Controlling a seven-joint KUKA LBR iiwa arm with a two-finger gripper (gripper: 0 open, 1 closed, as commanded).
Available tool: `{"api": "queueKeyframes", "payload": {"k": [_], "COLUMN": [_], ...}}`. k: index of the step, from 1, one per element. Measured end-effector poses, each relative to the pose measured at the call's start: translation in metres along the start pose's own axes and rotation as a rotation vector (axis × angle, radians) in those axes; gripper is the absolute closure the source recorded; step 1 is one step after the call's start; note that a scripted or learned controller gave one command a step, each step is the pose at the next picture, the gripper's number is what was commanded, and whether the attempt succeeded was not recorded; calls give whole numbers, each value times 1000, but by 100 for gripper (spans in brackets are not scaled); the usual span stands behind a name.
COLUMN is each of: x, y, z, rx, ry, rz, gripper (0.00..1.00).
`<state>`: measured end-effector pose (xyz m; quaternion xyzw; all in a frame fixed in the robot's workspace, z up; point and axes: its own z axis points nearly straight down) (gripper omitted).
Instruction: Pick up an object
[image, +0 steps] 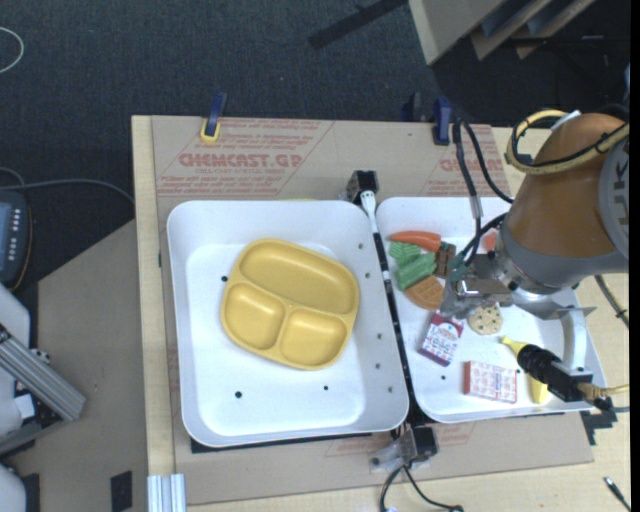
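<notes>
My gripper (462, 291) hangs low over the right bin (570, 225), near the bin's left middle. Just to its left lies a brown round biscuit (426, 292), with a green toy (411, 263) and an orange carrot (416, 240) behind it. A pale chip cookie (487, 319) lies close to the gripper's right. In front of the gripper, a small red-and-white packet (439, 340) rests on the bin floor. A second red packet (490, 382) lies nearer the front edge. Nothing can be seen held.
The left bin (190, 300) holds a yellow three-part plate (289, 302). A black divider strip (388, 300) runs between the bins. The arm's orange and grey body (565, 215) covers the right bin's far right. A yellow piece (514, 347) lies partly hidden at the front right.
</notes>
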<state>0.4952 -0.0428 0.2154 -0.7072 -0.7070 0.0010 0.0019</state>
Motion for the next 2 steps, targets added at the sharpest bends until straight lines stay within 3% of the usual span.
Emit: {"api": "queueKeyframes", "payload": {"k": [1, 2], "x": [-3, -9], "y": [9, 14], "z": [-20, -10], "rx": [-8, -2], "ry": [-2, -2], "rz": [-1, 1], "gripper": [100, 100]}}
